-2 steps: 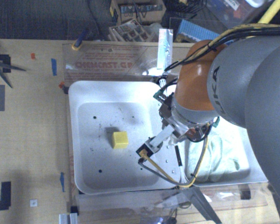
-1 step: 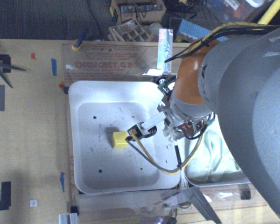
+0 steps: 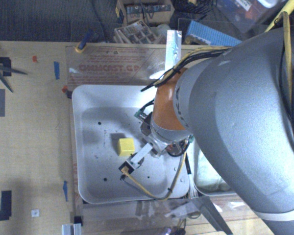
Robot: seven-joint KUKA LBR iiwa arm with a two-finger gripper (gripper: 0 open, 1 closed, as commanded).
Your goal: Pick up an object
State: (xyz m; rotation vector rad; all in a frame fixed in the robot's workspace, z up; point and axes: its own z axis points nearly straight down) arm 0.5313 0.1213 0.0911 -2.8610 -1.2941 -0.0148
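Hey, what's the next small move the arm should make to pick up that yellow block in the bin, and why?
Probably a short shift of the wrist toward the view's left, to bring it over the yellow block. The block lies alone on the floor of the left bin, and the wrist hangs just to its right, beside it rather than above it.

Position: one camera, fixed high above the counter (image 3: 29,146), looking down at a slant.
Facing: the counter's far edge runs across the top, shelf clutter (image 3: 142,9) beyond it.
Closeness: fairly tight, and the left bin (image 3: 85,106) sits mid-frame, its left, near and far walls all in shot.
Right side: the arm (image 3: 235,121) reaches in here, close under the lens, looming huge and covering most of the right bin (image 3: 210,182).
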